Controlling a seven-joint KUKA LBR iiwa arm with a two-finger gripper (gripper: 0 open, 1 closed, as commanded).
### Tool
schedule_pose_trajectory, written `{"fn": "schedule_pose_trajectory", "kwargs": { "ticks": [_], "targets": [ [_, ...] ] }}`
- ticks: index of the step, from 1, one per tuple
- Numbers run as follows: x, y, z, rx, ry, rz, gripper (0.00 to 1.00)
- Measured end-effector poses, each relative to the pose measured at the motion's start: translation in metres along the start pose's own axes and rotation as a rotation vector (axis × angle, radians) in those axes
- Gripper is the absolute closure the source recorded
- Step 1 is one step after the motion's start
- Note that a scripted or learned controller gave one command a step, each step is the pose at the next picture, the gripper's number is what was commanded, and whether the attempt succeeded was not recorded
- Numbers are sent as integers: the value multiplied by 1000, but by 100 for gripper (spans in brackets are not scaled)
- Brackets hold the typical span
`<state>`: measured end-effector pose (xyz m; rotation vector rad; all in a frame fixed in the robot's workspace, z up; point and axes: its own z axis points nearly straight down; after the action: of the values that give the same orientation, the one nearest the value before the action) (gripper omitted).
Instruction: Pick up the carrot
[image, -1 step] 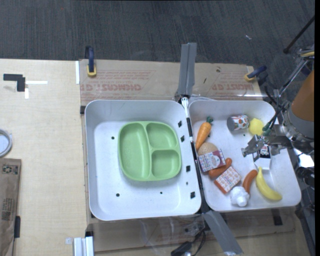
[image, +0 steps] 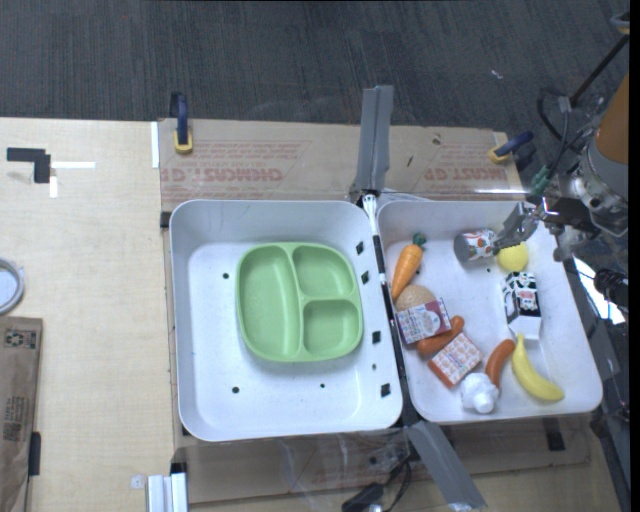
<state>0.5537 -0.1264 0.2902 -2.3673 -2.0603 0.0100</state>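
1 carrot (image: 406, 265) unhidden; gripper (image: 522, 226) indistinct.

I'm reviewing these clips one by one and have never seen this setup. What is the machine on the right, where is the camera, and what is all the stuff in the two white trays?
One camera looks down at a slant on a bench. The machine at the right is a robot arm; its gripper hangs over the right bin's far corner, and I cannot tell whether it holds anything. The left bin holds a green divided plate. The right bin holds toy food: the carrot it should pick up, at the bin's left side, a banana, a lemon and small packets.
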Motion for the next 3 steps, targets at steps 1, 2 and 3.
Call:
{"fn": "schedule_pose_trajectory", "kwargs": {
  "ticks": [1,2,3],
  "targets": [
    [44,-14,103,2,1,-130,0],
    [33,12,192,-10,2,-203,0],
    [105,-47,102,-1,1,-295,0]
  ]
}}
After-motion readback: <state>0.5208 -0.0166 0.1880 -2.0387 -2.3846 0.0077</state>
